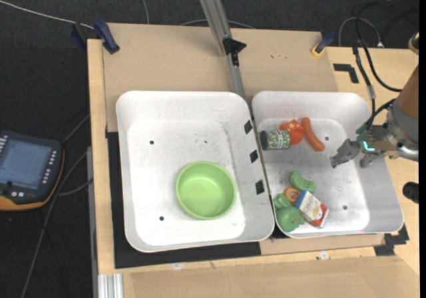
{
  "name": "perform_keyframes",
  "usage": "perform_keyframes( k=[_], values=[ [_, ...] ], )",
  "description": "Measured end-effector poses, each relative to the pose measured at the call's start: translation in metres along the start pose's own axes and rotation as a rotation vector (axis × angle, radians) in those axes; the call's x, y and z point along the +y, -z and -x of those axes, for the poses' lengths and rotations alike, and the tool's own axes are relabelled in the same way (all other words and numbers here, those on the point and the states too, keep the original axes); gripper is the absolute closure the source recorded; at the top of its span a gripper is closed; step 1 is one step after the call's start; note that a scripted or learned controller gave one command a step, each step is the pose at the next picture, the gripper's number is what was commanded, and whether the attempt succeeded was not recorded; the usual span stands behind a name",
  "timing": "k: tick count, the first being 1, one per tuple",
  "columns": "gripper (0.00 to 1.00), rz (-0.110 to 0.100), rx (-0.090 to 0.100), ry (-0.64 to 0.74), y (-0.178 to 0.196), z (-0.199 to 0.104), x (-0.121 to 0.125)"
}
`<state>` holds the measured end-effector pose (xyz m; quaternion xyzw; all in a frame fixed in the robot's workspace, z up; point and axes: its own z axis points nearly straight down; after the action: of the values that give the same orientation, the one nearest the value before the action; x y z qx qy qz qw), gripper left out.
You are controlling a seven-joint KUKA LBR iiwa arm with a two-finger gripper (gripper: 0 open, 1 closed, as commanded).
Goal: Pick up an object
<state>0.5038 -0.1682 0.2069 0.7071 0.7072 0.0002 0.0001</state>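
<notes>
Camera view, my listing: gripper [354, 155] over right bin [383, 213] by its right edge, fingers spread, holding nothing. Orange sausage [313, 134], small bottle [279, 138] near back edge; green bowl [206, 189] in left bin [133, 124].

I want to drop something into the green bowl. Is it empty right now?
Empty. The bowl sits upright in the left bin, and its plain green inside shows all the way round, with nothing lying in it.
</notes>
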Motion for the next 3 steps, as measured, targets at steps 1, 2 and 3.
perform_keyframes(
  k=[1, 2, 3],
  values=[
    [0.00, 0.000, 0.000, 0.000, 0.000, 0.000, 0.000],
    [0.00, -0.005, 0.001, 0.000, -0.061, -0.002, 0.005],
    [0.00, 0.000, 0.000, 0.000, -0.111, -0.002, 0.005]
  ],
)
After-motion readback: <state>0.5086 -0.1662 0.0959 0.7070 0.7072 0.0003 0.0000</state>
